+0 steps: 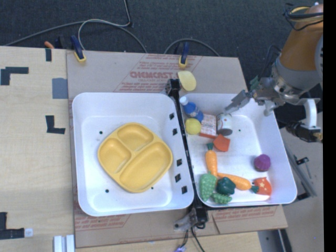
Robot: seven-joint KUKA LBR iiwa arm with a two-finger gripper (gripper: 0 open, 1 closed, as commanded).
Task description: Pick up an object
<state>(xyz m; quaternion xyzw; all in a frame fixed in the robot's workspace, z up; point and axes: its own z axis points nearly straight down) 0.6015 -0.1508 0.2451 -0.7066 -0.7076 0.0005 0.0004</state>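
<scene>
— What lies on the desk (31, 140), going from the left?

— First the left bin (84, 140), with a yellow divided plate (135, 155) lying flat in its middle, well apart from anything I might grab. Then the right bin (278, 156), which holds the small toys. A yellow ball (192, 126) and a red-and-white carton (208, 125) crowd the top-left corner. Two orange carrots (211, 163) sit lower, beside a green bunch (208, 185). A purple ball (262, 162) sits alone near the right wall.

— And your tool?

— My tool (234, 103) hangs over the right bin's upper edge, reaching in from the right. I cannot tell how it is set, and I see nothing in it.

— Which would you take?

— I judge the purple ball: round, smooth and free on all sides, so nothing blocks a descent.
</scene>
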